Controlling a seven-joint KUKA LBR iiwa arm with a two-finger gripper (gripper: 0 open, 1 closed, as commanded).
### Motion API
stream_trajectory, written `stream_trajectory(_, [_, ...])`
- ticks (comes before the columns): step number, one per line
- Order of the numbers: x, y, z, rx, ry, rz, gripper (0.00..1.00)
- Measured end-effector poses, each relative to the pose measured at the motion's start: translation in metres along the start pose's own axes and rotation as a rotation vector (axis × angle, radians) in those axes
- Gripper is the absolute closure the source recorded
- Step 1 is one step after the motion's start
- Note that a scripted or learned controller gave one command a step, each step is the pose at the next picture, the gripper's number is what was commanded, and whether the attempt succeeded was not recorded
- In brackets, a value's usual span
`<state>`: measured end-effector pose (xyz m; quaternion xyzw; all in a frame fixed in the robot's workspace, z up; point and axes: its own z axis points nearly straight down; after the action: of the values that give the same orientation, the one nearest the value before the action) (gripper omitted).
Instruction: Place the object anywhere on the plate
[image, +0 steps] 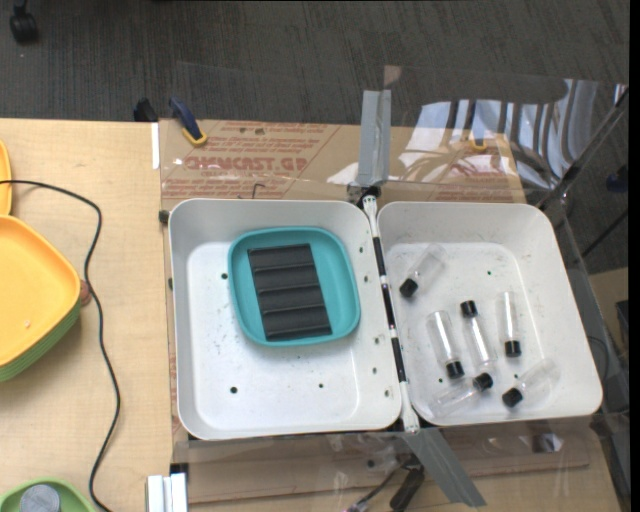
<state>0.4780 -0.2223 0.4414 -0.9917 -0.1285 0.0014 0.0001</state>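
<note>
vials (476, 345) lie in right bin (560, 300); teal plate (345, 290) sits in left bin (200, 330); claw state: cannot tell

The teal plate (295, 285) with its dark ridged insert (288, 291) takes up the far middle of the left bin (200, 400), leaving bare floor to its left and near side. In the right bin (560, 260), clear vials (476, 340) crowd the near half; its far right corner lies open.
</note>
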Motion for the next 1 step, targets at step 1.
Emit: stream_trajectory(1, [-0.0003,0.0002,-0.0003,0.0,0.001,0.054,0.0])
